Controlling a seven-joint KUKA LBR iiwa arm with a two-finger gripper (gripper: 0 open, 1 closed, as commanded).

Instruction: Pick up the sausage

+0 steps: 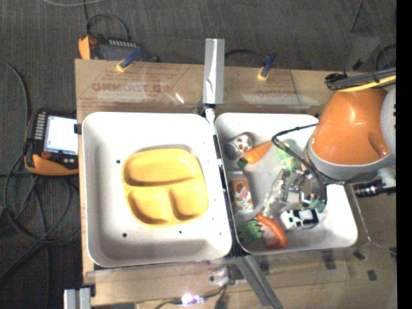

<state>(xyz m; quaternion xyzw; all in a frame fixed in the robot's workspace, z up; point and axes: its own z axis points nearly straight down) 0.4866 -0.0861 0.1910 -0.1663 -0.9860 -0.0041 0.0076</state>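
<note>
Left bin (pixel 96 172) holds a yellow divided tray (pixel 166 185). Right bin (pixel 335 234): can (pixel 242 195) by the left wall, carrot (pixel 257 153) above it, sausage (pixel 271 231), reddish, at the front edge w/ green item (pixel 250 232) beside it. Tool (pixel 291 198) hangs just right of the sausage, above it; grip state: can't tell.

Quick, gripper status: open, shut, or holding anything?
Gripper: cannot be told; it sits low in the right bin among the toys.
</note>
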